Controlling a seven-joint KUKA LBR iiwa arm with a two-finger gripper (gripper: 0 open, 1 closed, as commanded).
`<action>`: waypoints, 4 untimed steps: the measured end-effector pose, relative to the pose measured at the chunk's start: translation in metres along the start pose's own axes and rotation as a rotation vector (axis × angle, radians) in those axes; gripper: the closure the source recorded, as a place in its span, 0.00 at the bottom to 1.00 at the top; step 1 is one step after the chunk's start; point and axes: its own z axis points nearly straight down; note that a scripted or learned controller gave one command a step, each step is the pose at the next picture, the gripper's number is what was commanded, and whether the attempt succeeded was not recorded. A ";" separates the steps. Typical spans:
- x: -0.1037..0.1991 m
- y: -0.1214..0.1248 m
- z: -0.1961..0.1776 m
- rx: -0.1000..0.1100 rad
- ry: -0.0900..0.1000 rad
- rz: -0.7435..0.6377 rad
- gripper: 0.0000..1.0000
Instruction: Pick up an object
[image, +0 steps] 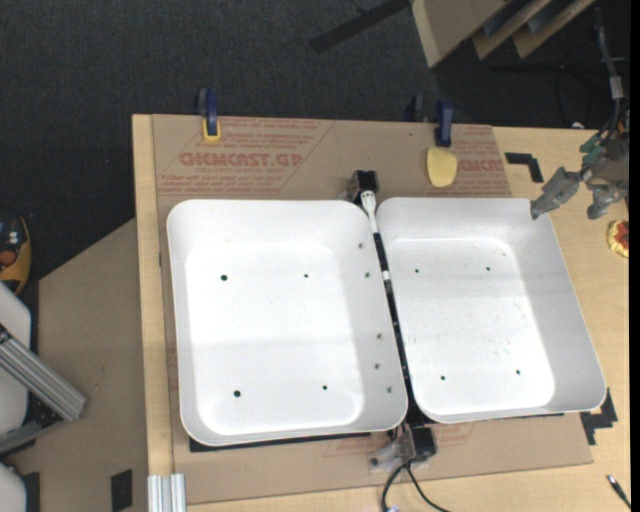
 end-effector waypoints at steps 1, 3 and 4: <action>0.000 0.001 -0.011 -0.003 -0.001 -0.001 1.00; -0.010 -0.065 -0.063 -0.003 -0.001 0.001 1.00; -0.011 -0.067 -0.249 -0.020 -0.009 -0.001 1.00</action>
